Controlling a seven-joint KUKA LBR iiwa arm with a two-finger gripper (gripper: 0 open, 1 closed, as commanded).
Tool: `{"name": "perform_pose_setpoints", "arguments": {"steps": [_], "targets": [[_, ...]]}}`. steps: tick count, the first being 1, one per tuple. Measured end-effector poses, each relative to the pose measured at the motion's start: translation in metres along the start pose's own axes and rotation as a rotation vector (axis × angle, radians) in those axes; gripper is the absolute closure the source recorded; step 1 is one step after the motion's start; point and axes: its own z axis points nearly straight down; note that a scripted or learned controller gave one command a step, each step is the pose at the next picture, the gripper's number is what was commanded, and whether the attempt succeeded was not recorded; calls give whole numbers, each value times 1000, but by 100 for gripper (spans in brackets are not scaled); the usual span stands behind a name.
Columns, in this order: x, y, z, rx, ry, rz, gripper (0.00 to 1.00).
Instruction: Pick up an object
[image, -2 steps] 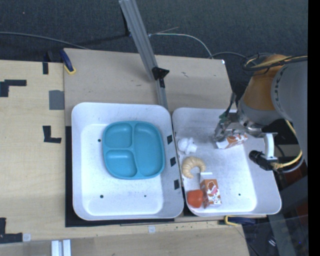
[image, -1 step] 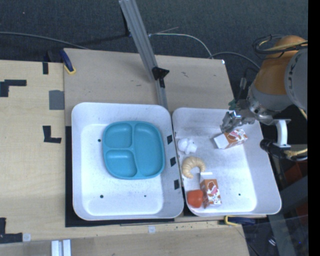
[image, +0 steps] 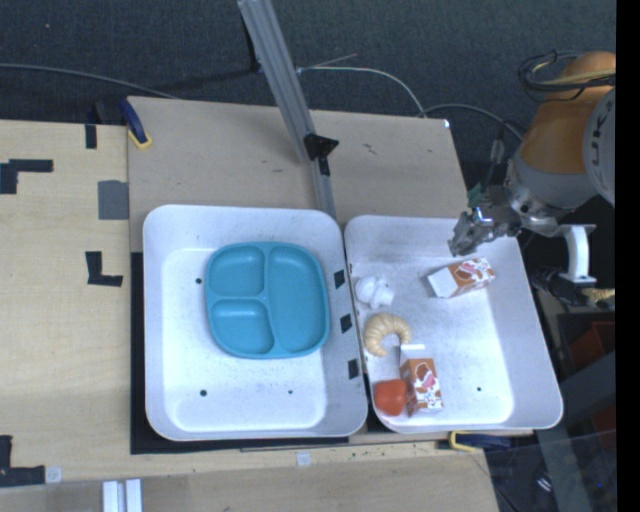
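Down at the near edge of the right bin (image: 520, 400), a red tomato-like piece (image: 391, 398) sits touching a small red-and-white carton (image: 423, 386), both tucked by the divider. Just beyond, a tan croissant-shaped piece (image: 385, 332) curls, then a little white lump (image: 374, 291). Further back lies another small carton (image: 460, 278), tipped on its side — that looks the likeliest pick! And right above it, near the bin's far rim, hangs the pincer (image: 470, 236), nothing between its tips, though whether they're spread or closed I cannot tell. Over in the left bin (image: 170, 400), a blue divided plate (image: 267, 300) rests alone on the bench (image: 220, 150).
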Motion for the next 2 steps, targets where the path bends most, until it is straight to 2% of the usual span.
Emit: {"name": "perform_pose_setpoints", "arguments": {"steps": [1, 2], "targets": [[53, 18, 1, 3, 2, -5, 100], [106, 16, 7, 4, 2, -5, 100]]}}
